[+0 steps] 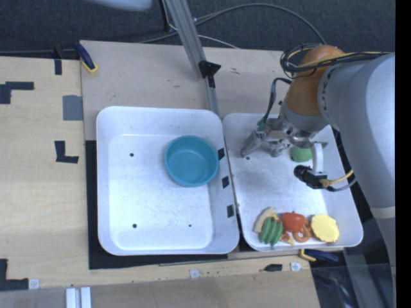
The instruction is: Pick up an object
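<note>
My gripper hangs over the upper part of the right bin, pointing toward the wall it shares with the left bin. A small green object lies just right of the gripper, partly hidden under the wrist. Several toy foods sit along the right bin's near edge: a green vegetable, a red tomato-like piece, a yellow piece and a small tan piece. In the left bin rests a blue bowl, upright. Nothing is visibly held by the gripper.
The grey arm with its orange band covers the right bin's upper right corner. A metal pole slants down to the bins' shared back corner. A black connector with cables hangs off the wrist over the right bin.
</note>
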